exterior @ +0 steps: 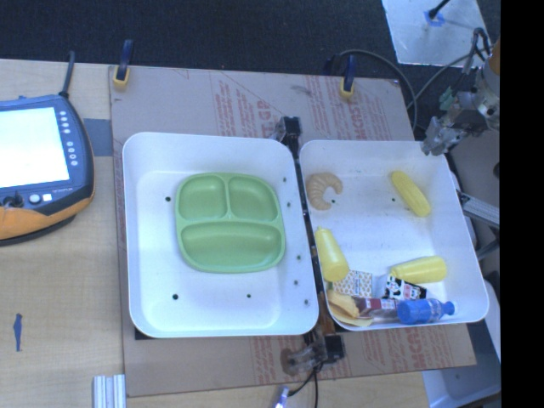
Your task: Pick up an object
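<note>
Corn cob (410, 193) lies in the right bin (374, 164), near its far right corner, with the long axis going diagonally from upper left to lower right. A second yellow piece (420, 269) lies almost level near the right wall, and a third yellow piece (331, 254) stands close to the left wall, its long axis nearly up and down in the view, leaning a little. A croissant (323, 189) curves at the far left of this bin, apart from the others. At the near edge several things are heaped together: a blue bottle (424, 310) lying on its side with the cap to the right, a small carton with black and white spots (399, 289), and some flat yellow item (348, 306) under them, hard to make out.

The claw (435, 136) is at the far right corner of the right bin, over its rim; it is dark and small, and whether it is apart or together cannot be told. It is partly mixed with cables.

The left bin (149, 228) carries a green divided plate (229, 222). A tablet-like pendant (38, 164) lies on the worktop (59, 313) at the left, cut by the frame.
</note>
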{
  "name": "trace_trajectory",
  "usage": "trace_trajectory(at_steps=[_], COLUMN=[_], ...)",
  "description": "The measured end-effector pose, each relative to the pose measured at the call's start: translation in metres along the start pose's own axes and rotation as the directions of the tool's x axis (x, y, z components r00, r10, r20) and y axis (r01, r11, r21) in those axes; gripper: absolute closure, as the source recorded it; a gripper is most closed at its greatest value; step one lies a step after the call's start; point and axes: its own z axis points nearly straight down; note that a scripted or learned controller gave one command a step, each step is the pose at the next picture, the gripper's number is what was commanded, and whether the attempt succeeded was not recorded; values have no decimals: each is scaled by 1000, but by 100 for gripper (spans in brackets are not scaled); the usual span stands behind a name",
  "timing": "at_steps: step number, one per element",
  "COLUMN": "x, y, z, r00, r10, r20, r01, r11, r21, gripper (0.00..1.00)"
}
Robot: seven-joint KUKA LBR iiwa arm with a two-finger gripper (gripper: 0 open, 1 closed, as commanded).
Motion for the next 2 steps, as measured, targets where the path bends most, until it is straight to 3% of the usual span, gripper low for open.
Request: trace_trajectory(at_steps=[1, 2], x=[10, 0], y=[0, 0], z=[1, -11], r00=[1000, 1000], r10=[0, 0], r20=[-1, 1], r01=[0, 0], r11=[1000, 1000], r21=[3, -1], gripper=[100, 100])
